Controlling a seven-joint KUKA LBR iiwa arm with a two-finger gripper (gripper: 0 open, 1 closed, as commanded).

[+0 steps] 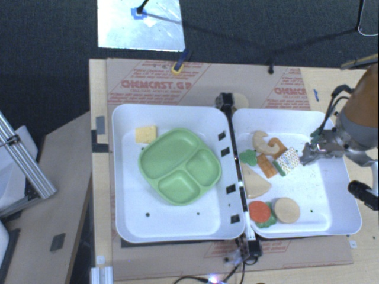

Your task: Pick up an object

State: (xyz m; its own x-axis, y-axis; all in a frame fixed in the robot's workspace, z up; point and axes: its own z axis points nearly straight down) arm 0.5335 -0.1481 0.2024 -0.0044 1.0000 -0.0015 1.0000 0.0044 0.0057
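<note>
Claw point(309, 151) low in right bin point(331, 185), just beside speckled block point(288, 160); grip state unclear. Green tray point(179, 165) and yellow block point(145, 134) in left bin point(127, 212).

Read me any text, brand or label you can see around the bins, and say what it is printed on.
"CHEMCAST GP": red print, upside down in this view, on the brown protective sheet behind the left bin.
The same red print repeats on the sheet behind the right bin, partly cut off; smaller red lines beside it are too blurred to read.
The speckled block by the pincer shows a pattern, no readable words.
</note>
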